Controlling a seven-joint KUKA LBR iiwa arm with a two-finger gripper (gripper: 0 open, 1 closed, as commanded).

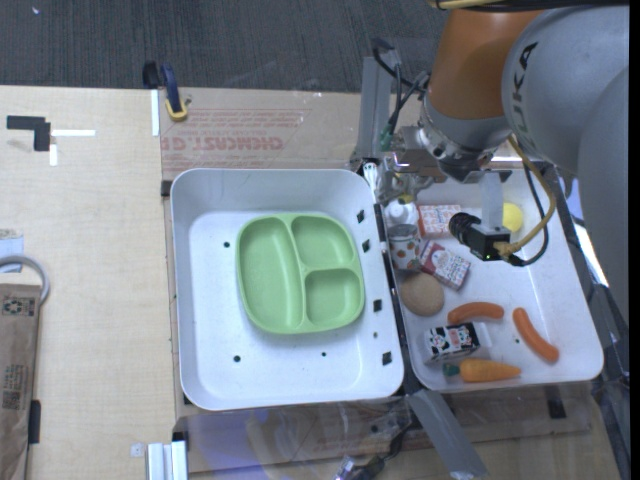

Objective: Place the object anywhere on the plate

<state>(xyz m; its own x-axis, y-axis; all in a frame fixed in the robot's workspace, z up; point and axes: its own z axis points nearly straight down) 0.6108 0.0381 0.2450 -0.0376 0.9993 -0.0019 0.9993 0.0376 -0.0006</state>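
A light green plate (300, 271) with three compartments lies in the left white bin (200, 368). Nothing rests on it. My gripper (398, 183) hangs low over the far left corner of the right bin (575, 358), just right of the wall between the bins. Directly below it a small white bottle (402, 214) and a patterned can (404, 246) stand close together. The wrist hides how the gripper meets them.
The right bin holds a brown round bun (423, 294), a red-and-white carton (445, 264), two sausages (475, 312) (535, 334), a carrot (482, 371), a small milk carton (452, 340) and a yellow item (513, 216). A brown paper bag (15, 368) lies at the bench's left edge.
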